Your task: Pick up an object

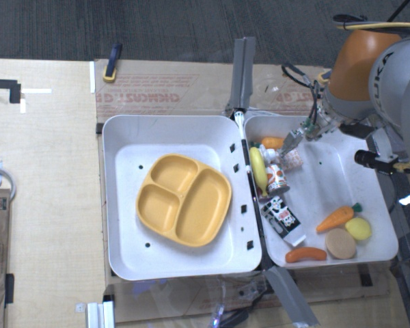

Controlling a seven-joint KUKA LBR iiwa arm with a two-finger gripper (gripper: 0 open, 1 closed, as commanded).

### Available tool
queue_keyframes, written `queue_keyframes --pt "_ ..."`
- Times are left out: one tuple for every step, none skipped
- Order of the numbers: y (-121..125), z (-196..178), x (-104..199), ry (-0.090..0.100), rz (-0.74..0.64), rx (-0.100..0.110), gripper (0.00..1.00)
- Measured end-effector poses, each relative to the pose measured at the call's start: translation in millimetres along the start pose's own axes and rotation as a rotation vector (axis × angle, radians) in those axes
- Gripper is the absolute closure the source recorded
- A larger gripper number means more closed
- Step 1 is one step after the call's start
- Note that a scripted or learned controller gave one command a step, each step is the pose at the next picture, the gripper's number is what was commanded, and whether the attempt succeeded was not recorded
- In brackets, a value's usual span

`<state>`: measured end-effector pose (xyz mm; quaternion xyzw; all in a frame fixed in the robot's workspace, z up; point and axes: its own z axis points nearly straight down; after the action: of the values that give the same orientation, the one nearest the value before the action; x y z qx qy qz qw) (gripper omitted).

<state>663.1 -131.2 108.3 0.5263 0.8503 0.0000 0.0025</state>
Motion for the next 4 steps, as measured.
queue_keyframes --pt "-0.1 10.6 2.9 -0.005 0.132 -0.002 0.0" --pt "1.5 4.4 3.5 -0.001 0.131 -0.003 1.0" --pt "1.4 4.8 3.7 -0.001 0.131 -0.002 0.0" --pt "-17.4 8.4 16.5 -0.012 0.22 -0.014 0.0"
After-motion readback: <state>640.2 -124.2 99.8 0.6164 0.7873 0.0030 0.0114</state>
